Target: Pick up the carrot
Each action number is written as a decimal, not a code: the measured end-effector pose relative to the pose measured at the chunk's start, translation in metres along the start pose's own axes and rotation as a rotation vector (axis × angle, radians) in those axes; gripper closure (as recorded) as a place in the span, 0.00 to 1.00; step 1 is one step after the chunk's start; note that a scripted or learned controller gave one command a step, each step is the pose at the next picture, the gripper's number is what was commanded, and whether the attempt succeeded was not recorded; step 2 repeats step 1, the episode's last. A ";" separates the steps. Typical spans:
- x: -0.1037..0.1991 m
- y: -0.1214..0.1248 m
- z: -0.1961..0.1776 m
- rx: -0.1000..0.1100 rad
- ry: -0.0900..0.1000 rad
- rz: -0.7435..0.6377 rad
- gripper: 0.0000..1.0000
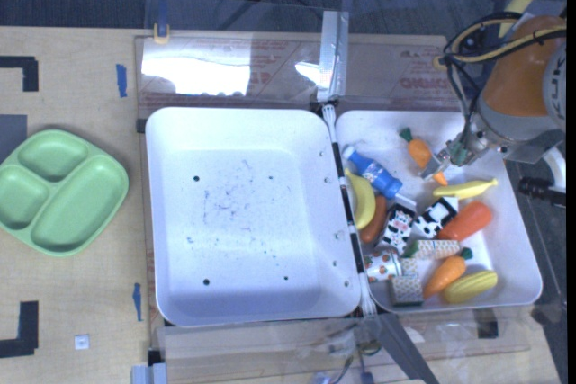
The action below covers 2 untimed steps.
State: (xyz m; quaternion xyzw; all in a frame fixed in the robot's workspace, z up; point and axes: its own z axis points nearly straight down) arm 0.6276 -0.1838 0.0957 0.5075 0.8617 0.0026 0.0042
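A small orange carrot (419, 152) with a green top lies near the back of the right bin (522, 240). My gripper (449, 159) hangs just to the right of it, low over the bin, with the grey wrist and orange band up and to the right. Nothing shows between its tips. A second, larger carrot (445, 273) with a green stem lies toward the front of the same bin, beside a yellow lemon-shaped piece (470, 285).
The right bin also holds a blue bottle (375, 174), two bananas (363, 199) (464, 189), an orange-red vegetable (465, 219) and several small toys. The left bin (243, 211) sits beside it. A green divided plate (59, 191) rests on the bench at far left.
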 end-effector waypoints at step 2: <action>-0.010 0.042 -0.077 0.005 0.002 0.004 1.00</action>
